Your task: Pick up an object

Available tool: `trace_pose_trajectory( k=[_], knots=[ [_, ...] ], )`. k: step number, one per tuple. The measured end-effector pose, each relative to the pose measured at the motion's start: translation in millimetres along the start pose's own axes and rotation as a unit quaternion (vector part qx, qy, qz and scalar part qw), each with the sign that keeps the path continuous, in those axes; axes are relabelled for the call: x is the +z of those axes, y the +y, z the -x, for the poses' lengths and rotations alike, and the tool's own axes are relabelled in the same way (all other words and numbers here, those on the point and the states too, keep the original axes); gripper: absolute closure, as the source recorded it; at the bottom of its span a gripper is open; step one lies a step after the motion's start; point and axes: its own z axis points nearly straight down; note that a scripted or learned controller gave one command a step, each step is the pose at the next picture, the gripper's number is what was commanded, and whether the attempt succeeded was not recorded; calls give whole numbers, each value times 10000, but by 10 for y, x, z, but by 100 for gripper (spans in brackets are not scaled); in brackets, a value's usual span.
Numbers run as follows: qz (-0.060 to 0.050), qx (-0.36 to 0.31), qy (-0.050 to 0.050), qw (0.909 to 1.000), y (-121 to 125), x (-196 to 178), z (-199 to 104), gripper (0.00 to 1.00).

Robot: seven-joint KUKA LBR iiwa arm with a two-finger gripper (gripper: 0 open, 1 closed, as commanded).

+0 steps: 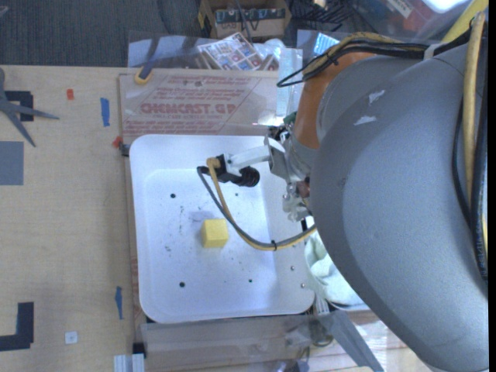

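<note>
Gripper: hanging over the 3 o'clock rim of the white bin. Open or closed: not showing from this angle, so cannot tell.

Pale crumpled item: peeking out from under the grey arm at 4 o'clock, just outside the bin's corner. Identity unclear.

Yellow block: lying flat on the bin floor, a little toward 7 o'clock of centre. Sitting well apart from the gripper, touching nothing else.

Clear sheet with red lettering: lying beyond the bin at 12 o'clock.

Step in hand, judging by position: approaching, with the grasp not yet made.

Next move, as a judgement: travelling toward 9 o'clock until standing over the yellow block, opening wide enough to straddle it, descending straight, then closing on two opposite faces before lifting.
</note>
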Motion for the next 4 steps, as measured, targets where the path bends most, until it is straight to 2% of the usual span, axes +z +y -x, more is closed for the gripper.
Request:
trace_pose_trajectory(
  k=[1, 2, 3, 4],
  knots=[
    [0, 24, 4, 10000, 16, -96, -4, 100],
    [0, 90, -11, 10000, 404, -599, 206, 100],
    [-12, 20, -30, 10000, 1029, -761, 711, 100],
    [-4, 74, -16, 10000, 989, -1012, 862, 100]
  ],
)
